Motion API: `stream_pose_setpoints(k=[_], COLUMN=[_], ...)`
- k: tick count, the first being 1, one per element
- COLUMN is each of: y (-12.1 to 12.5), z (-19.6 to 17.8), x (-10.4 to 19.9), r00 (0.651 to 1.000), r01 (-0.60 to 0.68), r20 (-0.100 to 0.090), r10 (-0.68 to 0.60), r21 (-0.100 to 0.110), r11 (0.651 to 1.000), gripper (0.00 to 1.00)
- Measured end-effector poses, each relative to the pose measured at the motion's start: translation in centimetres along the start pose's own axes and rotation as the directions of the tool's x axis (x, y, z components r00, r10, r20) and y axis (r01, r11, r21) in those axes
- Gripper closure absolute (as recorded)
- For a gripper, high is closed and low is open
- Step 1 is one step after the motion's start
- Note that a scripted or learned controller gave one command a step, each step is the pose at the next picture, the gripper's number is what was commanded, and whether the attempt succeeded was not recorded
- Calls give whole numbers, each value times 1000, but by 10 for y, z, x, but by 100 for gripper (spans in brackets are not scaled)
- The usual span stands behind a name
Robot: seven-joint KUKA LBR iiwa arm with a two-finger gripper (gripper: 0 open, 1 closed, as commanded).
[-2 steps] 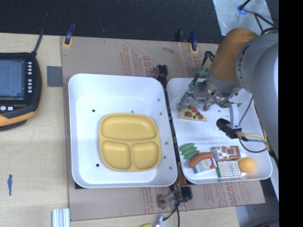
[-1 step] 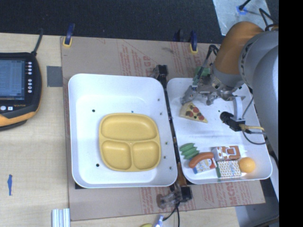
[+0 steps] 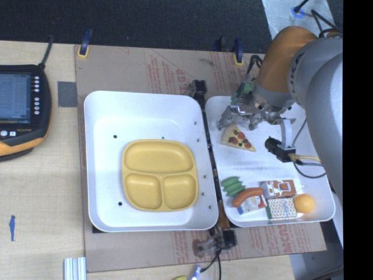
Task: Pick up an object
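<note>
- Sitting side by side on the counter [image 3: 52,214], two shallow white bins rest on a brown cardboard sheet [image 3: 145,69].
- Left bin [image 3: 102,112] holds one thing: a yellow divided plate [image 3: 158,174] with three compartments, lying flat near the bin's middle.
- Right bin [image 3: 309,168] holds several toy foods.
- A pizza slice [image 3: 237,139] lies in its upper part, tip pointing toward the right.
- Along the bin's near edge sit a green pea pod [image 3: 232,184], a red sausage [image 3: 247,195], two small printed cartons [image 3: 280,198] and an orange ball [image 3: 303,203], bunched close together.
- The grey arm with its orange band reaches in over the right bin's far end; the hand [image 3: 247,114] hangs just above the pizza slice.
- Whether the hand is wide or narrow cannot be told, and nothing is seen held in it.
- A tablet controller [image 3: 20,109] lies at the counter's left edge.
</note>
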State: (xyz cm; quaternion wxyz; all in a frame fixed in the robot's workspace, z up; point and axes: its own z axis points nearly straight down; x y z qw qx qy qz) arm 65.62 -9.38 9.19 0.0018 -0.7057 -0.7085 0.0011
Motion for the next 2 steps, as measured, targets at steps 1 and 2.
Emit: stream_pose_setpoints(k=[1, 2], y=[-27, -33], z=[0, 0], x=[-11, -1], r00=[1000, 1000], r01=[0, 1], r20=[2, 1], r10=[0, -1], r21=[0, 1], r11=[1000, 1000], gripper=[0, 0])
